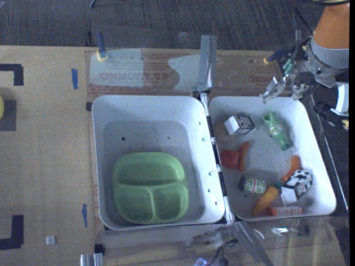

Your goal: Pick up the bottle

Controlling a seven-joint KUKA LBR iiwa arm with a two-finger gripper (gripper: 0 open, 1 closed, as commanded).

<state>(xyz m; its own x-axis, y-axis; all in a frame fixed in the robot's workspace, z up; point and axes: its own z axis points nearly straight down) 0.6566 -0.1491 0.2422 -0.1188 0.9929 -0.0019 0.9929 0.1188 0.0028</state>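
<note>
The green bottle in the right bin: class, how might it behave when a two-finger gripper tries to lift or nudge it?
The green bottle lies on its side on the bin's smooth floor, so a nudge would probably roll it. It looks like small, translucent plastic, so likely light. Its rounded body may slip between the fingers unless the gripper grasps it squarely across its width.
</note>
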